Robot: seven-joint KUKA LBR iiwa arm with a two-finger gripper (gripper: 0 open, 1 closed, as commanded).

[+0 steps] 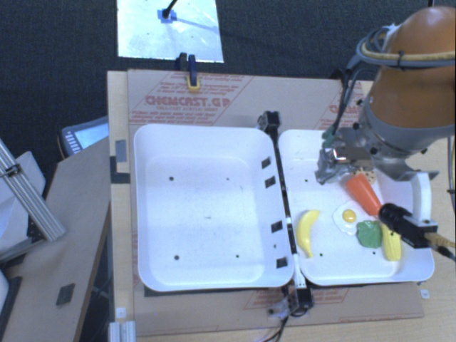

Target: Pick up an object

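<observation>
In the right bin (303, 144), my gripper (327, 171) hangs low over the floor in the upper middle part. Just to its right lies an orange carrot (362, 192), its upper end tucked under the wrist. A yellow banana (308, 231) lies near the bin's left wall, below the gripper. Between banana and carrot sit a fried egg (347, 218) and, to its right, a green leafy piece (369, 234). A yellow corn-like piece (391, 246) lies at the lower right. Nothing shows between the gripper's tips.
The left bin (153, 191) sits beside the right one, with a black clipped divider (279, 191) between them. Both rest on a cardboard sheet (214, 98). The arm's orange and grey body (417, 70) covers the right bin's upper right corner.
</observation>
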